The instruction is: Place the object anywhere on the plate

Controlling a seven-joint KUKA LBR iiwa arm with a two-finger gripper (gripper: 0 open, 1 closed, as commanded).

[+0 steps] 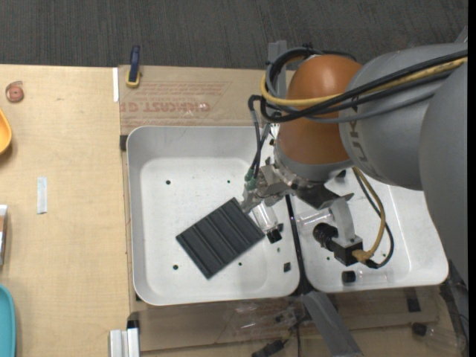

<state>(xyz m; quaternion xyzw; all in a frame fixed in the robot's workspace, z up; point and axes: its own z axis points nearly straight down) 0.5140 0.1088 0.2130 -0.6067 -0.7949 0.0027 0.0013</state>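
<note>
A dark ribbed rectangular plate (219,238) lies tilted on the floor of the left white bin (149,199), right of its middle. My gripper (262,216) hangs over the plate's right corner, close to the wall between the two bins. A small black piece (274,234) sits just below the gripper, beside the plate's right edge; I cannot tell whether it is held. A second small black piece (286,267) rests on the bin floor near the front right corner. The orange wrist band (316,110) and cables hide the space behind the gripper.
The right bin (409,266) lies under the arm, with a small black block (347,277) near its front. Cardboard (186,99) sits behind the left bin, with a blue clamp (134,64) at its corner. Wooden benchtop (59,199) extends to the left.
</note>
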